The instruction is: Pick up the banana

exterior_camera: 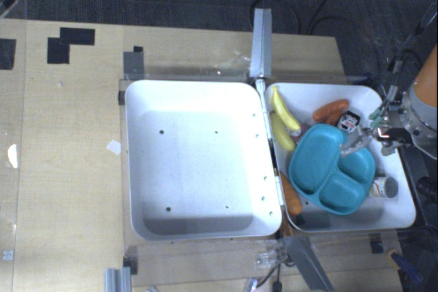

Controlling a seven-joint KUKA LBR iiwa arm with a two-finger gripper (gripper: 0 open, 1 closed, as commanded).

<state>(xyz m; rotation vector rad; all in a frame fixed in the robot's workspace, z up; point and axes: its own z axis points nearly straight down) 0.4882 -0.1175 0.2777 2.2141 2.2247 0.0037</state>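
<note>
The yellow banana (285,113) lies along the left wall of the right bin (404,215), curving from the far corner toward the middle. A second yellow curved piece (280,135) lies just in front of it, against the same wall. My gripper (358,141) reaches in from the right and hangs over the upper right edge of a teal divided plate (332,171). It is well to the right of the banana, with the plate's upper part between them. Nothing is visibly held.
In the right bin, an orange sausage-shaped item (331,109) and a small black-and-white object (348,122) lie at the back. An orange carrot-like piece (291,195) lies by the left wall, a grey cylinder (387,187) at the right. The left bin (137,147) adjoins.
</note>
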